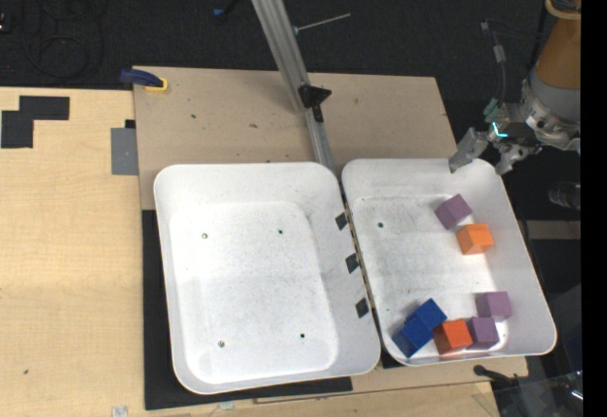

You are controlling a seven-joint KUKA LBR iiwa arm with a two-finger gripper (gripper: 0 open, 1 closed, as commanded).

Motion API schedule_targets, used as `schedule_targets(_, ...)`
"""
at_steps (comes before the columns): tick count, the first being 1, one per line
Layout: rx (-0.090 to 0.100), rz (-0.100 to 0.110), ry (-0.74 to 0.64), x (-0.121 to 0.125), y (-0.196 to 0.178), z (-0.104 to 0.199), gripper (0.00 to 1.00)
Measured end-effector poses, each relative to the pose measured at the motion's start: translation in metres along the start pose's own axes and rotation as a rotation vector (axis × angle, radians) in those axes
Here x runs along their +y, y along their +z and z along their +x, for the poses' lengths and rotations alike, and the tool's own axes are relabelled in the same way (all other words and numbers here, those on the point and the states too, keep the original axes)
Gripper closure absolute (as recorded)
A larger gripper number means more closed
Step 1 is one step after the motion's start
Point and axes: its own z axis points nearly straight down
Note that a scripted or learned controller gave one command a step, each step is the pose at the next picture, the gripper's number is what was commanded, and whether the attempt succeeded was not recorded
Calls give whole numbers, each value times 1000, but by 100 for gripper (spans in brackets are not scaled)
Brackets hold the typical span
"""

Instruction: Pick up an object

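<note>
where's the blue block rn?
Blue block lies in the right bin, near its front edge, just left of an orange block.

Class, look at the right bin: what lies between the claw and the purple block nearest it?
Nothing: the camera view shows just bare white bin floor between the claw and the purple block.

— How is the scene lit?

— Even, fairly bright light is cast from above. The two white bins (pixel 251 278) are rendered almost washed out in the middle of the frame, with a soft grey gradient seen in the left bin's lower left.

— And shadows?

— Only short, soft ones are thrown beside the blocks (pixel 453 211) in the right bin. The upper part of the frame is left dark, so the floor and cables there are barely resolved.

— Sharpness?

— Mild softness and grain are noticed throughout; the arm (pixel 560 55) at the upper right edge is slightly blurred.
</note>
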Motion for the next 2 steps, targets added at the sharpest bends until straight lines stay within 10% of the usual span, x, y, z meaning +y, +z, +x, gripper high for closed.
schedule_targets(2,0,2,1,-6,60,-1,0)
